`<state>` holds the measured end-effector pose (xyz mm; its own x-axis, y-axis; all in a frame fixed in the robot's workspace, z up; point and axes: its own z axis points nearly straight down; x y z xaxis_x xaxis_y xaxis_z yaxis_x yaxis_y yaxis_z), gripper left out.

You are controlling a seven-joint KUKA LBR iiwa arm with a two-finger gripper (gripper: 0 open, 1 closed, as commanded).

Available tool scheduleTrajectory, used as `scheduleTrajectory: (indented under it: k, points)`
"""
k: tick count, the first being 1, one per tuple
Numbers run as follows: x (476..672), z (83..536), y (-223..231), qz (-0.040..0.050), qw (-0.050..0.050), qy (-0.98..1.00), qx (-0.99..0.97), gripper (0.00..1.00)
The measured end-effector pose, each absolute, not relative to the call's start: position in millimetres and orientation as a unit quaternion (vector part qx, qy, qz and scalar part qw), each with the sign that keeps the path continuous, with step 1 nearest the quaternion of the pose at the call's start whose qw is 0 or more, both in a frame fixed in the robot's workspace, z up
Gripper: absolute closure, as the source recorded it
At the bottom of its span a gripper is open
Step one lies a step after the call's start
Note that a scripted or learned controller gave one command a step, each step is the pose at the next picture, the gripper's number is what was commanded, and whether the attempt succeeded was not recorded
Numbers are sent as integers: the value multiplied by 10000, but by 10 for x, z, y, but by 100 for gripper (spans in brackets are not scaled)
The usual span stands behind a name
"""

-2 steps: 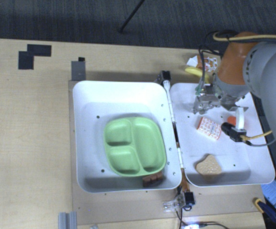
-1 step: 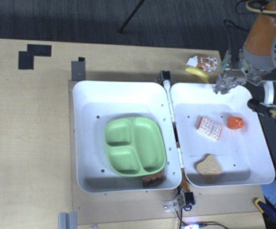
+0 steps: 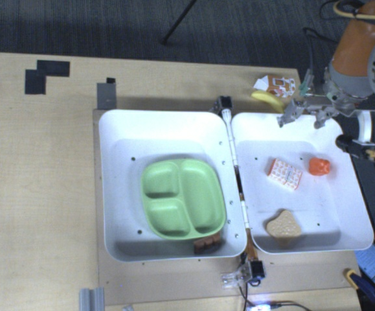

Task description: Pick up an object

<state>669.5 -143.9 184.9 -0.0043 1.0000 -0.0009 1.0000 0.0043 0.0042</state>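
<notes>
Here, the left bin (image 3: 119,173) contains a green divided plate (image 3: 182,197). The right bin (image 3: 349,206) contains a patterned block (image 3: 284,173), a tan piece (image 3: 284,225) and an orange object (image 3: 318,166). The gripper (image 3: 302,116) hovers over its far edge, spread and holding nothing.

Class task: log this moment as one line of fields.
gripper: open, above right bin far edge | holding: nothing | right bin: orange ball, checked box, tan piece
</notes>
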Motion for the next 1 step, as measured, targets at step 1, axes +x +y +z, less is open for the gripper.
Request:
scheduleTrajectory:
  k: [1]
  points:
    - [6403,856,-1093,14,14,7089,7053,0]
